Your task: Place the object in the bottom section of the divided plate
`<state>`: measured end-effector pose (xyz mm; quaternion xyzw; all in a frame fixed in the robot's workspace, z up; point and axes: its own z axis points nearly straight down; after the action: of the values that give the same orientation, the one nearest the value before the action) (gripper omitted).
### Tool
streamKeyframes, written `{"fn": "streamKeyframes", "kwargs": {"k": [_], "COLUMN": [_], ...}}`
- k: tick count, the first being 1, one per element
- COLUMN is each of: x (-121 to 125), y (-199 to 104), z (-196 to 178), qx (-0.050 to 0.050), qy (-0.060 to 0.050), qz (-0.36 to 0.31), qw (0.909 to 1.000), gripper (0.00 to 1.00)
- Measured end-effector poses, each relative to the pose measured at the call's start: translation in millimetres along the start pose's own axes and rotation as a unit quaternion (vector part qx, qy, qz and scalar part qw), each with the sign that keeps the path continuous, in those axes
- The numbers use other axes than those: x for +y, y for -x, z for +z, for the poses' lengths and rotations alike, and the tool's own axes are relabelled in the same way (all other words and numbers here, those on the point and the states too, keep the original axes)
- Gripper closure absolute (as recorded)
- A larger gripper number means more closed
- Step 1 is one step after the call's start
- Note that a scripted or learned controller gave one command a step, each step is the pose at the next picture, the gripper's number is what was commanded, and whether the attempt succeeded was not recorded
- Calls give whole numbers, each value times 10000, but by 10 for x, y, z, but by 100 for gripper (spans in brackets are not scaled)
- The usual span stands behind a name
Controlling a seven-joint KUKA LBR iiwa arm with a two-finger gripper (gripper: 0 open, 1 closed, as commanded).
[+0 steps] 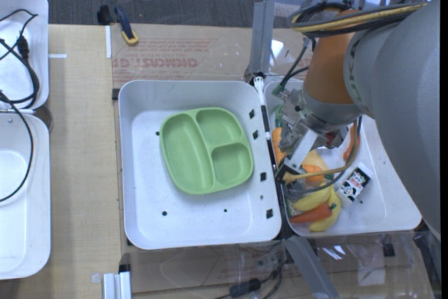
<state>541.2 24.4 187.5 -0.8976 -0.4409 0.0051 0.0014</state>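
A light green divided plate [206,148] lies in the left white bin [140,171], with nothing in its three sections. My gripper [292,159] reaches down into the right bin [392,199], at its left side, over a pile of toy foods. Right under it are an orange and yellow piece [315,166], a red pepper-like piece [312,213] and a yellow banana [327,220]. Another orange piece [278,137] shows by the bin wall, left of the gripper. The wrist hides the fingertips, and I see no object lifted clear of the pile.
A small black-and-white packet [355,183] lies in the right bin, right of the pile. The wall between the two bins [267,150] stands close to the gripper's left. The big grey arm [399,80] covers the right bin's back. White trays with black cables [17,80] sit far left.
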Motion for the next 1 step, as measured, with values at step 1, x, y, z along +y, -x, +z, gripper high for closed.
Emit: {"fn": "streamKeyframes", "kwargs": {"k": [1], "x": [-603], "y": [-318], "z": [-250], "qx": [2], "qy": [13], "qz": [235], "qw": [9997], "gripper": [100]}}
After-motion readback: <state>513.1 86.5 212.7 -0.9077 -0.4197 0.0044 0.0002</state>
